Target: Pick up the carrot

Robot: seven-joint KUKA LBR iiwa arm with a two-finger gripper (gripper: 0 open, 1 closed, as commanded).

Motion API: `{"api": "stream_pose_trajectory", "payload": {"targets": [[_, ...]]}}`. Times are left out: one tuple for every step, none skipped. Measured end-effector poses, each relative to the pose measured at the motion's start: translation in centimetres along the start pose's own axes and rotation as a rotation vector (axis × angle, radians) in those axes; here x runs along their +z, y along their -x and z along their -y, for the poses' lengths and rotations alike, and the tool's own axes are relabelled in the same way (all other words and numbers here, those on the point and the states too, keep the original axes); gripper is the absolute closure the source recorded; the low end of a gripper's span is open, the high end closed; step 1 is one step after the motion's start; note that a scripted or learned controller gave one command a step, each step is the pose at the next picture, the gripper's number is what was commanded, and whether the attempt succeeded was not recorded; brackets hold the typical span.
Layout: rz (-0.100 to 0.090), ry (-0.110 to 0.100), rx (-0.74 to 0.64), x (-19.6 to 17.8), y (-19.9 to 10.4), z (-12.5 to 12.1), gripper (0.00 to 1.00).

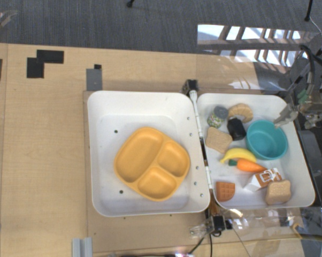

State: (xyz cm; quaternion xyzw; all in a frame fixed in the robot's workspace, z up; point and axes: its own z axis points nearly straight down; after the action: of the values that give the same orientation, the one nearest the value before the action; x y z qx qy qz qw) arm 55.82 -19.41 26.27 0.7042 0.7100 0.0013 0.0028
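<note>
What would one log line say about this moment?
task: pick carrot | small orange carrot: right white bin, beside yellow banana | gripper: over bin's right edge, apart

Right bin [305, 189] crowded. Carrot [250, 166] hemmed in: banana [239, 155] touching on far side, teal bowl [266, 139] just beyond, small carton [266, 178] close on right. Bare floor on near-left of carrot, between it and waffle piece [225, 190]. Top access open. Left bin [97, 143]: yellow divided plate [152, 163] in middle, free margin all round.
</note>
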Motion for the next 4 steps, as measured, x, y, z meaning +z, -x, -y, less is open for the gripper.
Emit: {"api": "stream_pose_trajectory", "payload": {"targets": [[-0.002, -0.001, -0.257, 5.5, -1.8, 4.9, 0.00], [-0.005, -0.001, -0.669, 12.7, -8.7, 6.7, 0.00], [-0.002, 0.003, -0.430, 17.3, -10.7, 5.1, 0.00], [-0.005, 0.008, -0.257, 17.4, -7.2, 6.6, 0.00]]}}
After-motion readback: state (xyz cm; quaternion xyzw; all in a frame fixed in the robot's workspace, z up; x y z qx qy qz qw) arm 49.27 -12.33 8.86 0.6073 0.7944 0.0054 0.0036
